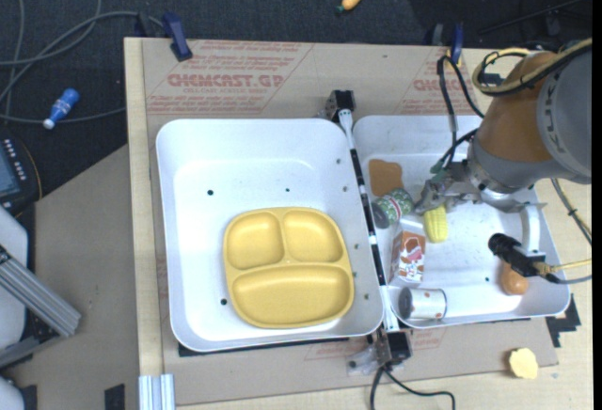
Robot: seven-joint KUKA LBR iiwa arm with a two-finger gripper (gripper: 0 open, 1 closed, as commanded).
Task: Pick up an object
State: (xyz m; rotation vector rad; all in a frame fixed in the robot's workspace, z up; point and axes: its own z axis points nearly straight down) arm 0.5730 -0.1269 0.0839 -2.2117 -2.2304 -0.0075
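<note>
Where the gripper (440, 197) hangs: low over the middle of the right bin (470, 131), at the end of the grey arm (527, 131) that reaches in from the right.
Grip: cannot tell whether it is open or closed, or whether it has hold of anything.
Yellow corn cob (436, 225): just below the gripper; contact cannot be told.
Green-labelled can (392, 208): on its side, just left of the corn cob.
Brown flat piece (385, 176): near the bin's left wall, above the can.
Red and white carton (410, 258): below the corn cob.
Silver can (423, 304): on its side at the bin's front edge.
Orange-brown round thing (514, 281): front right of the bin.
Left bin (188, 211): holds a yellow divided plate (287, 267).
</note>
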